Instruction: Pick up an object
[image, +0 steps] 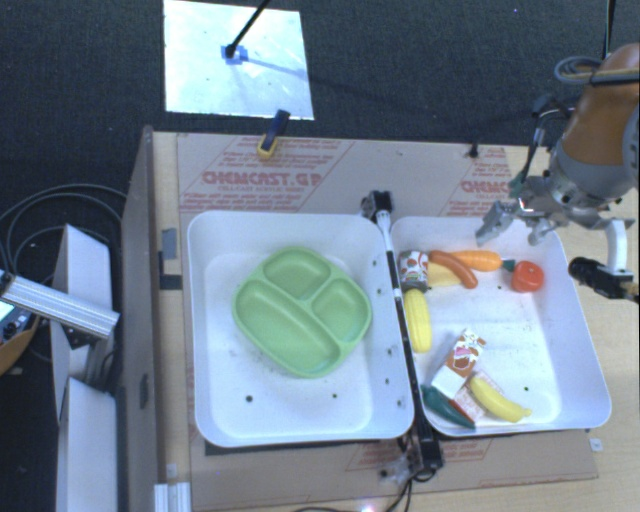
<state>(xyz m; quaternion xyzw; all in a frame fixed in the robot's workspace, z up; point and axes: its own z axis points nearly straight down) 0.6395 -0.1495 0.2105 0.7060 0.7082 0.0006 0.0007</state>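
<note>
Camera view: slanted look down on desk (300, 165) carrying two white bins side by side.
Left bin (215, 400): holds green divided plate (302, 311), lying flat near centre.
Right bin (575, 365): holds all the small toy foods.
Arm (600, 120): enters from right, orange band above wrist, poised over right bin's far rim.
Gripper (517, 222): fingers spread wide, nothing between them, above bin's far edge, just beyond carrot and tomato.
Corn cob (417, 319): yellow, beside divider.
Banana (497, 399): near front edge, touching small carton (464, 354).
Carrot (476, 259): orange, crossed by a red sausage (452, 269).
Tomato (527, 276): red, just right of carrot.
Green pepper (444, 408): front corner by divider.
</note>
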